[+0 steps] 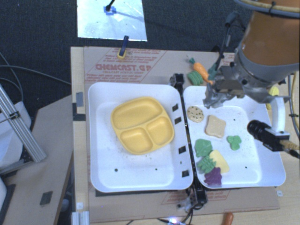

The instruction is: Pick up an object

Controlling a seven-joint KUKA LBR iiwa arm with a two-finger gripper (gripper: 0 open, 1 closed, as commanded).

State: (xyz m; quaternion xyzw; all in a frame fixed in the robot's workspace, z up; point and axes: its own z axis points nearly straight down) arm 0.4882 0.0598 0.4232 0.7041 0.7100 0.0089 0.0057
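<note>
White bins: two shallow ones side by side on brown bench board [140,62]; left bin [101,172], right bin [253,172].
Left bin contents: yellow divided tray [141,124], three compartments, lying at a slight angle near bin centre.
Right bin contents: toy food, all resting on bin floor.
Cookie: round, speckled [195,114], near upper left corner of right bin, close to divider.
Toast slice: tan, squarish [215,126], just right of and below cookie.
Small green piece: [234,141], right of toast, apart from it.
Green leafy piece: [203,147], below toast.
Yellow wedge: [219,161], touching leafy cluster on its right side.
Second green piece: [205,164], left of yellow wedge, touching it.
Purple piece: [213,176], lowest of cluster, near front rim.
Carrot: orange with green top [200,69], on the board past far rim of right bin, beside another green piece [194,78].
Arm: grey with orange band [272,25], coming in from right, over upper part of right bin.
Gripper: [213,100], low over upper left area of right bin, just above cookie and toast in the picture.
Finger state: cannot tell, blurred and dark against wrist body.
Grasp: nothing seen between fingers.
Black cylindrical part: [265,134], over right side of right bin.
Background: shiny metal sheet [111,12] on dark floor beyond bench; blue and yellow marker-like item [123,47] at board's far edge.
</note>
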